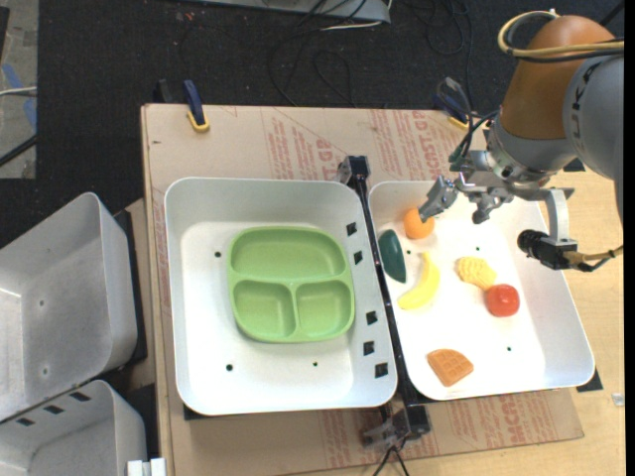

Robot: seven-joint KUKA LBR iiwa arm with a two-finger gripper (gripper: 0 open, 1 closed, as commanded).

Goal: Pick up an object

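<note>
Hovering over the right bin (556,365), we're keeping the end effector (462,200) released, nothing btwn its fingers. We're eyeing the orange ball (418,224), lying just beside and below-left of it in the camera view, near the bin's back-left corner; round, so no long axis.

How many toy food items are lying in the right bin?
6: orange and dark green piece by the divider, banana beside them, yellow piece and red tomato further right, waffle nearest. The arm may hide more.

Arm (580,87) cropped at right edge
</note>
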